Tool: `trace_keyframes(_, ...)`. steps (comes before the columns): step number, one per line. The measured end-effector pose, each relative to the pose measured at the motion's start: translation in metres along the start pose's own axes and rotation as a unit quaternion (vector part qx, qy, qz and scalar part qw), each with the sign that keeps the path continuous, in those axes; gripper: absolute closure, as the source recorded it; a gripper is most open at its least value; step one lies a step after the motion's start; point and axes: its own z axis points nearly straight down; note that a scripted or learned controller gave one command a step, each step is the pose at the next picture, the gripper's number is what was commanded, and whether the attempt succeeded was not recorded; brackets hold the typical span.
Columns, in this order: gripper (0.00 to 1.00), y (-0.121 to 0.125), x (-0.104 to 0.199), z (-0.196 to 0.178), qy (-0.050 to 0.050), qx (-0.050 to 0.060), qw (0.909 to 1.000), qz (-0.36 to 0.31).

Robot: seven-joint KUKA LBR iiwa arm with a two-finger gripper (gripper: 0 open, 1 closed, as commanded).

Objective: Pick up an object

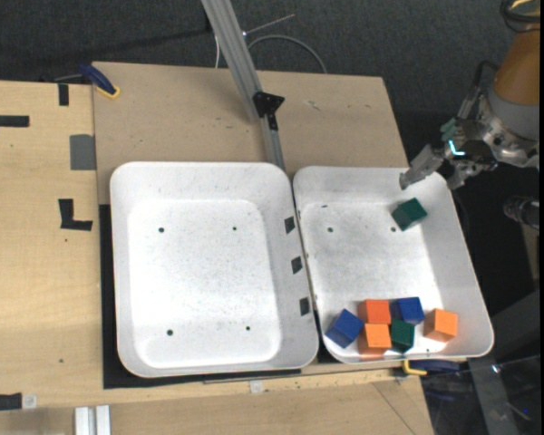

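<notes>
Single green block (409, 213) lying loose in the upper right part of the right bin (344, 188), near the far right corner, well apart from the other blocks. Roughly cube-shaped, so no clear long axis; sitting flat, turned a little so its edges run skew to the bin walls, one corner pointing toward the near left.

Gripper (440, 170) hanging over the right bin's far right rim, just above and beside that green block, not touching it. Fingers (420, 169) spread apart, released, nothing between them. Grey wrist and orange band (519, 66) reaching in from the right edge.

Right bin, near edge: tight cluster of six blocks.
- blue block (344, 326) at the left end, turned diagonally
- orange block (376, 311) behind a second orange block (376, 336), touching
- second blue block (408, 309) behind a dark green block (401, 334)
- third orange block (442, 323) at the right end, just beside the others

Left bin (127, 243): white, speckled, four small dark dots on its floor.

Slanted metal pole (231, 34) running down from the top to the gap between the bins, black clamp (269, 104) on it. Blue and yellow clip (100, 79) at the bench's far left corner. Black tape marks (9, 125) on the left board.
</notes>
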Motion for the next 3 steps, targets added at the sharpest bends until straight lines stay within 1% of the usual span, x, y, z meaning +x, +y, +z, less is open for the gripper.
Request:
trace_keyframes(1, 0.0, 0.001, 0.0, -0.003, -0.001, -0.002, 1.0, -0.001)
trace_keyframes(3, 0.0, 0.006, 0.004, 0.086, -0.001, 0.0, 1.0, -0.001)
